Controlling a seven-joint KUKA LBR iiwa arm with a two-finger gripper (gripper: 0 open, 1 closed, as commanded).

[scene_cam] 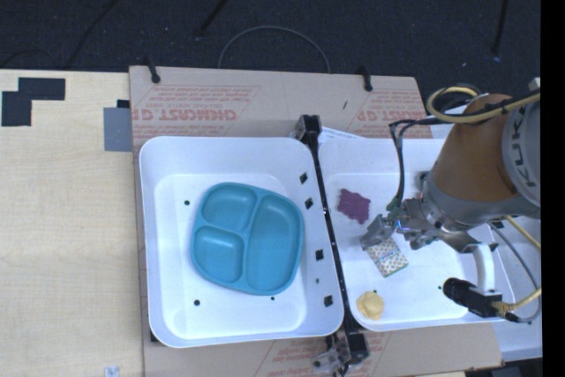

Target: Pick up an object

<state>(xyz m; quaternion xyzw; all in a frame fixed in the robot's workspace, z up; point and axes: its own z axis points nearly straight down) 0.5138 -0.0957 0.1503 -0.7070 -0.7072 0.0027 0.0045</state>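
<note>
The arm reaches into the right bin [415, 168] from the right, and its gripper [381, 234] hangs low over the bin floor near the middle. Just below and touching the fingertips in this view lies a small patterned packet [388, 258], whitish with coloured specks, tilted on the floor. How wide the fingers stand cannot be told from here, and nothing shows clearly between them, so the packet cannot be called held.

Two other things lie in the same bin: a flat purple piece [354, 205] up and to the left of the gripper, and a small yellow lump [371, 305] near the front edge. The left bin [168, 163] carries a blue divided plate [247, 237].

The packet is the likeliest target, being closest. It looks light and soft, probably a thin pouch that would crumple or slide under a pinch, so it wants a squeeze across its narrower sides, with the fingers pressed well down to the floor. The purple piece looks thin and limp, hard to get under. The yellow lump seems rounded and firmer, an easier grip across its middle, though it may roll.
</note>
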